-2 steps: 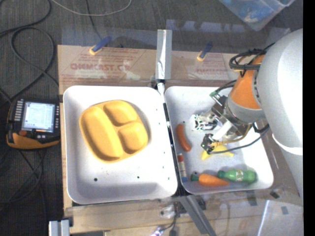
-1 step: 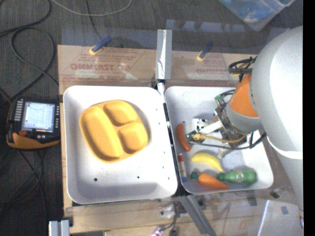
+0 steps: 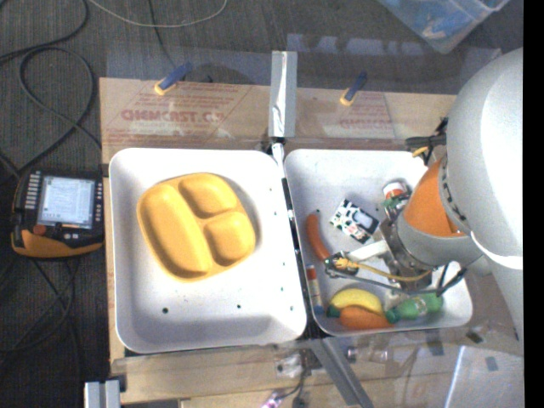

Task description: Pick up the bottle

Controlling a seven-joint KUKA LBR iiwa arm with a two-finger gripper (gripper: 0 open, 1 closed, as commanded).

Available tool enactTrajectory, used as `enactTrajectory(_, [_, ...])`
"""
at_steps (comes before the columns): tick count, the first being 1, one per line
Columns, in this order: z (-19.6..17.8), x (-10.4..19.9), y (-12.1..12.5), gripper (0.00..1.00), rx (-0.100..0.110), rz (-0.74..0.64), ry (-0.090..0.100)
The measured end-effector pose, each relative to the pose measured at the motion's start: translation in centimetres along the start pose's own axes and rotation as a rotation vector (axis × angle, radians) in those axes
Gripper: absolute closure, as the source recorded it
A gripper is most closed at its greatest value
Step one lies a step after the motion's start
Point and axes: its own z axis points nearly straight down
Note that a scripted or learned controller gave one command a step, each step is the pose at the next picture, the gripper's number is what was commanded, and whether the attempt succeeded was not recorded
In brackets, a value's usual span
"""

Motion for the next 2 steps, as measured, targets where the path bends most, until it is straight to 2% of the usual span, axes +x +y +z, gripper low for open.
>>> enactTrajectory(1, [0.07,0.14,-1.81,0.0,-0.005,-0.107,-0.005])
enactTrajectory(2, [-0.82,0.17,-1.96,1.0,0.001,-0.108,-0.006])
